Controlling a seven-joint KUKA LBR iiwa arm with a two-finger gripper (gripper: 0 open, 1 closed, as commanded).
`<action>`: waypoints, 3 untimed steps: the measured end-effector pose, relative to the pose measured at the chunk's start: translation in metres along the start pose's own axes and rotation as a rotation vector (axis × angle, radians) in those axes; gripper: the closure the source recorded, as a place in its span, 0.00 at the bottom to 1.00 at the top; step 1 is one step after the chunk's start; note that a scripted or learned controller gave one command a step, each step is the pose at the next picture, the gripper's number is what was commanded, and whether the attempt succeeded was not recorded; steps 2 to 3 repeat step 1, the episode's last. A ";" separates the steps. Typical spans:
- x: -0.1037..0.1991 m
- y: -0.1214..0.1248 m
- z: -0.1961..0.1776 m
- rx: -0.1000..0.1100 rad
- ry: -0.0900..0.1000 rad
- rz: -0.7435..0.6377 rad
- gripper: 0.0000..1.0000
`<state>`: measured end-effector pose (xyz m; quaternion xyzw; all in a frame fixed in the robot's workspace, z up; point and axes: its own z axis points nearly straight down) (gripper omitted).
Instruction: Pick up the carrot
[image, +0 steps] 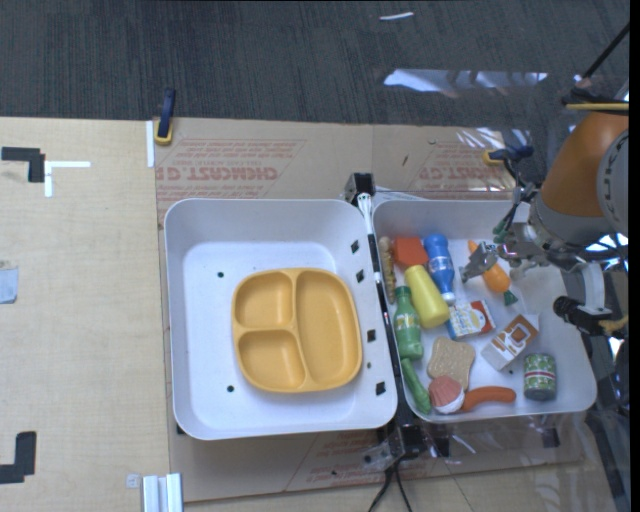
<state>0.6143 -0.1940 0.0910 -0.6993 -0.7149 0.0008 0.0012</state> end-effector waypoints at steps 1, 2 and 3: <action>-0.001 0.001 -0.008 0.000 0.000 0.002 1.00; -0.001 0.001 -0.008 0.000 0.000 0.002 1.00; -0.001 0.001 -0.008 0.000 0.000 0.002 1.00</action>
